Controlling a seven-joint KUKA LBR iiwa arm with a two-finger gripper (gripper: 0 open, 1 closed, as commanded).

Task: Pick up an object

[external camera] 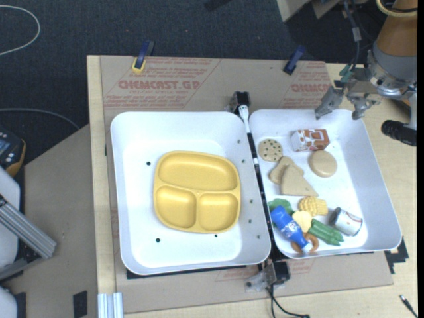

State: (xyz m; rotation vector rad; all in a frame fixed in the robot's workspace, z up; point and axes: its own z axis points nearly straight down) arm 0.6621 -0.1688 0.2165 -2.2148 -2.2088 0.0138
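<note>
— Where is the gripper (343, 107) being seen?
— Above the right bin's (377, 171) far rim, fingers spread, nothing held.
— And the objects?
— The carton (310, 138) and cookie (269, 149) are lying near that edge, others crowding the near corner.

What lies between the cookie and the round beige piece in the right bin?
In the camera view, the small red-and-white box sits between the cookie and the round beige piece, slightly farther back.

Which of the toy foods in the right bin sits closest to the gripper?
The small red-and-white box, at the bin's far end just below the gripper. The cookie and the tan round piece lie farther down.
</note>
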